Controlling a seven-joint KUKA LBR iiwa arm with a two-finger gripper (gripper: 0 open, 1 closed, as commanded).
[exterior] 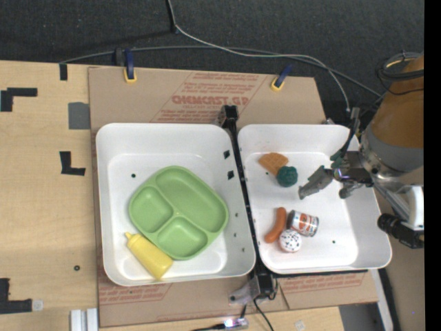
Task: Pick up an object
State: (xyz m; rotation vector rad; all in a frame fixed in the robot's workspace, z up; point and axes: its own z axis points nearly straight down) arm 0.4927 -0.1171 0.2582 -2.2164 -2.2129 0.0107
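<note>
While spread open and holding nothing, the tool [329, 183] over bare floor near the right bin's [368, 259] right edge, beside the green ball [287, 176].

Arm reaching from right, end effector [330, 184] fingers spread, empty

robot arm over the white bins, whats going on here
A robot arm reaches in from the right, its gripper over the right bin with fingers spread and nothing between them. Below and left of it lie a teal ball, an orange wedge, a sausage, a small can and a spotted ball. The left bin has a green divided plate and a yellow bottle. Nothing is picked up yet.
</note>
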